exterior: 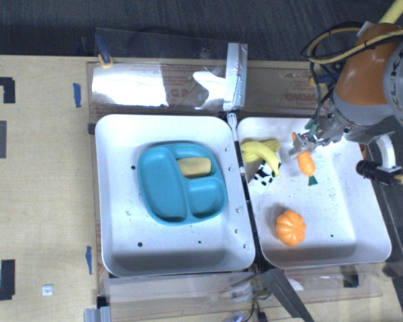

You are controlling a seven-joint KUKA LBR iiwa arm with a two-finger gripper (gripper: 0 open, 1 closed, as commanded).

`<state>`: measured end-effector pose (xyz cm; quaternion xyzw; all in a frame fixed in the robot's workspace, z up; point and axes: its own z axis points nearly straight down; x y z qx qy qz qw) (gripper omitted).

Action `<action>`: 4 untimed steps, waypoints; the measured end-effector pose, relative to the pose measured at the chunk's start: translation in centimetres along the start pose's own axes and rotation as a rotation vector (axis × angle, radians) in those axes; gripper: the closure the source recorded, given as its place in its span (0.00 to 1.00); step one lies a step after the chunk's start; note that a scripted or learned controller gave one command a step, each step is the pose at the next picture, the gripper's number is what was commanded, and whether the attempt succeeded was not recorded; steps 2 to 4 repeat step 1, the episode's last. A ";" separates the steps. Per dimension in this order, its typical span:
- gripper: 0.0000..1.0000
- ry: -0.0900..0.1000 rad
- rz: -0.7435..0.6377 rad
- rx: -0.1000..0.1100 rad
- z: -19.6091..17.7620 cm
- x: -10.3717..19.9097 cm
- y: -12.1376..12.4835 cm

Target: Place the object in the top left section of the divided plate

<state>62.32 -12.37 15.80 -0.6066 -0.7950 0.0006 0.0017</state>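
One carrot (307, 162) lies in the right bin (369, 243), green tip toward the near edge, right under the gripper (309, 137). The gripper sits just above the carrot's top end, and whether it is clenched or released, I cannot tell from here. Left of the carrot there's a banana (260, 151) with a checkered piece (265, 174) touching it, and a pumpkin (291, 227) nearer the front. Over in the left bin (114, 247), the plate (162, 186) carries a yellow block (195, 167) in its upper right section.
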 end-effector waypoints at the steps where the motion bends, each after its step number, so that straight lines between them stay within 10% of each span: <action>1: 0.00 -0.001 0.000 -0.002 -0.1 -0.1 0.0; 4: 0.00 -0.001 0.000 -0.002 -0.1 -0.1 0.0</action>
